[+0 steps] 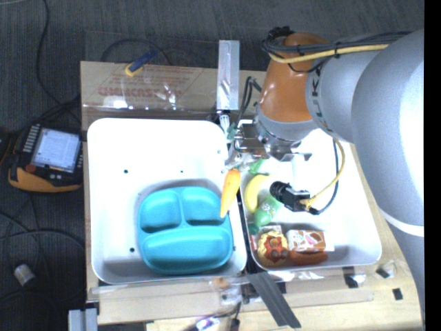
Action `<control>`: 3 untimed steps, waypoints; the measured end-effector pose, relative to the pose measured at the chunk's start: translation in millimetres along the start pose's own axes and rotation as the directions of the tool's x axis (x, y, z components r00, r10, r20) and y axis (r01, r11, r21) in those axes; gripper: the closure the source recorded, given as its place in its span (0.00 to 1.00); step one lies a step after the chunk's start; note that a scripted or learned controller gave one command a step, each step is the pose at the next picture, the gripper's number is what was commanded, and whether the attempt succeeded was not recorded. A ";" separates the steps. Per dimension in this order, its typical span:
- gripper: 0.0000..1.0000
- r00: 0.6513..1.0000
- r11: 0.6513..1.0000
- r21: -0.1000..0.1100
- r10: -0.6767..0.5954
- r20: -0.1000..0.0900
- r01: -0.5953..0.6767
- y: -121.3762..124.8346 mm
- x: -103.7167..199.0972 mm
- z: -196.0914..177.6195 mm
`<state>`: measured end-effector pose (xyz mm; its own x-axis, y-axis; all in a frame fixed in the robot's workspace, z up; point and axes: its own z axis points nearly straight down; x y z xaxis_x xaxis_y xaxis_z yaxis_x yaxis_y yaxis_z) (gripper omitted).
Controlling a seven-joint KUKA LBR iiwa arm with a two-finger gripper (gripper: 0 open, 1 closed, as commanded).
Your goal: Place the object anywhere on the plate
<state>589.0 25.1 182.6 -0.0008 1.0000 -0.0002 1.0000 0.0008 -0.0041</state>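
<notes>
You had one fixed camera, set above the counter (158, 81) and looking down at a slant. It faced both bins side by side: the left bin (110, 185) sat near the middle of your picture, the right bin (358, 233) toward its right side. The arm (372, 95) came in from the right and stood close to the lens, looming large. At the left your view took in dark floor (41, 47) beyond the counter.
</notes>
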 end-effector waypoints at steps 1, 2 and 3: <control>1.00 0.997 0.997 0.002 -0.071 0.001 0.071 -99.1 71.7 0.8; 1.00 0.964 0.964 0.000 0.267 0.003 -0.267 -83.0 75.9 -52.3; 1.00 1.000 1.000 -0.002 0.029 0.003 -0.029 -68.5 72.7 -142.6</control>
<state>521.0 97.8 325.5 0.0279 0.9996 -0.0037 0.9996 -0.0279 -0.0020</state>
